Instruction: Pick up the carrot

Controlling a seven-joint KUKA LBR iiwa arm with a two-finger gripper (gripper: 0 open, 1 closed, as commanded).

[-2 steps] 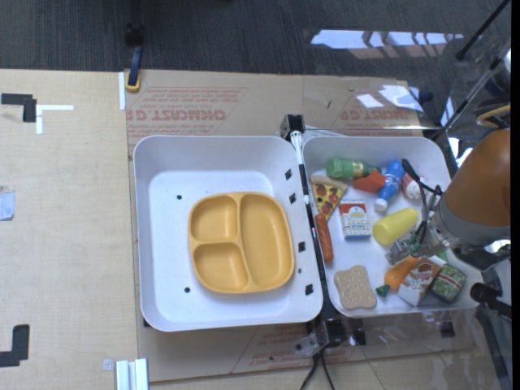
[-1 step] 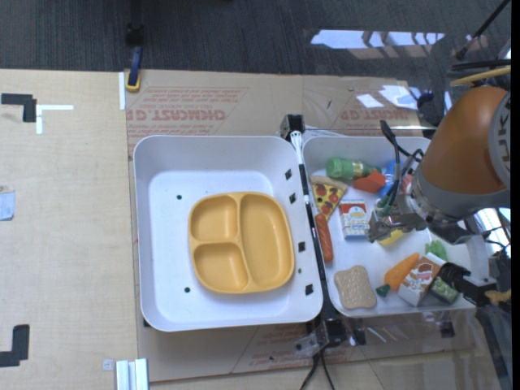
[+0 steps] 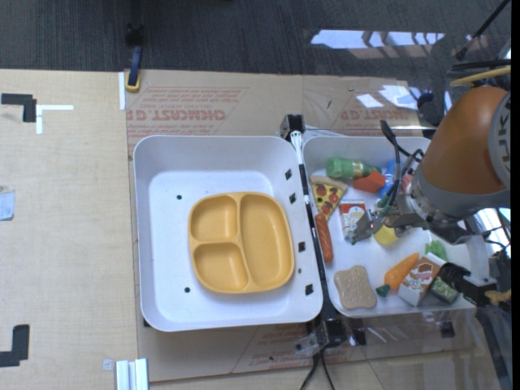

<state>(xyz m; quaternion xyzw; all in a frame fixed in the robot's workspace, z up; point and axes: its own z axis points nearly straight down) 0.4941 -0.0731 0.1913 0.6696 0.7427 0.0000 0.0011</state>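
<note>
The carrot lies tilted in the right bin, near its front edge, just beside a small carton on its right and a slice of bread to its left. The gripper hangs above and left of it, over the bin's middle — its fingers look slightly spread with nothing between them. A hot dog lies along the bin's left wall. The back holds a pizza slice and a green bottle. The left bin holds a yellow divided plate — white floor shows all around it.
</note>
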